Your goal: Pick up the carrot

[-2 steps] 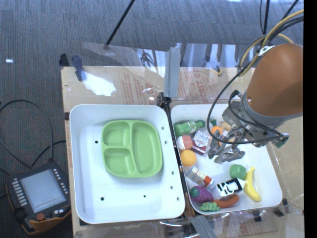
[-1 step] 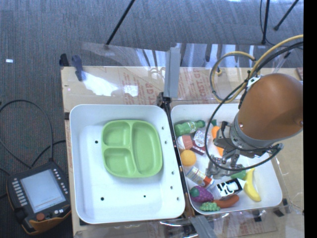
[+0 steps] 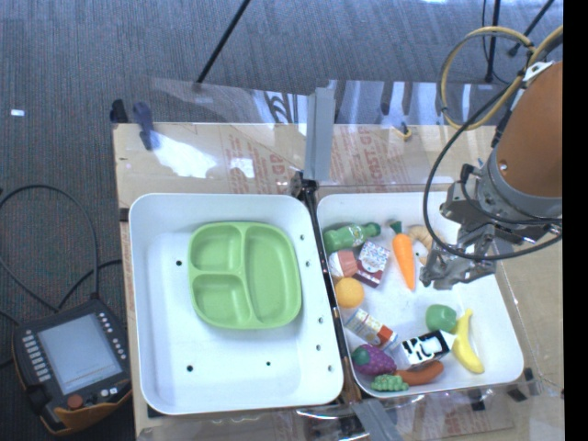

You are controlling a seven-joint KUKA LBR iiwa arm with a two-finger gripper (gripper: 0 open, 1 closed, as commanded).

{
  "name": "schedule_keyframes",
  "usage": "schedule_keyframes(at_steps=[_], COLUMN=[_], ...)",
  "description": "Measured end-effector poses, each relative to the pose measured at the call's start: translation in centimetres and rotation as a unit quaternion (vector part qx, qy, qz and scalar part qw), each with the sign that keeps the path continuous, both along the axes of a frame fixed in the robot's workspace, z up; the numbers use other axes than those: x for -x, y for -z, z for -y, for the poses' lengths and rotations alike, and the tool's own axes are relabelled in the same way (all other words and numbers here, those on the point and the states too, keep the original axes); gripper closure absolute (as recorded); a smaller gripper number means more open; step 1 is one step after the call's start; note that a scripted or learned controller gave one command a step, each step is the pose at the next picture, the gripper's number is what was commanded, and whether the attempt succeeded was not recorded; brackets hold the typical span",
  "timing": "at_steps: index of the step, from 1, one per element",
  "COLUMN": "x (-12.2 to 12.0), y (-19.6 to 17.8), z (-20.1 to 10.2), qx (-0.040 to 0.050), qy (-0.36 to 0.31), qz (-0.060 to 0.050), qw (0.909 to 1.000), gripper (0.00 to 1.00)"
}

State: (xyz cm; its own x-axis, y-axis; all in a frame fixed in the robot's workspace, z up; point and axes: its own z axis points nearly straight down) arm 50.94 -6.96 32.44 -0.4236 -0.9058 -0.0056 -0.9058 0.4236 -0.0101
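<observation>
Purple plastic grapes (image 3: 374, 358) lie nearest in the right bin (image 3: 510, 338), beside a curved yellow banana (image 3: 469, 342) and a round green apple (image 3: 441, 317). Farther back sits a smooth orange (image 3: 348, 292), then the tapered carrot (image 3: 403, 259) (glossy, point toward the viewer), free on the white floor. Just right of it hangs the metal gripper (image 3: 447, 270); whether it grips cannot be told.

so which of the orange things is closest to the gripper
The carrot, lying just left of the gripper; the round orange fruit sits farther left by the bin wall.
</observation>
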Motion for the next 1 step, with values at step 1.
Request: schedule_keyframes(at_steps=[1], x=[1.44], y=[3.77], z=[-6.26], qx=[-0.0017], qy=[0.055], qz=[-0.007], qw=[0.9985], gripper=[1.00])
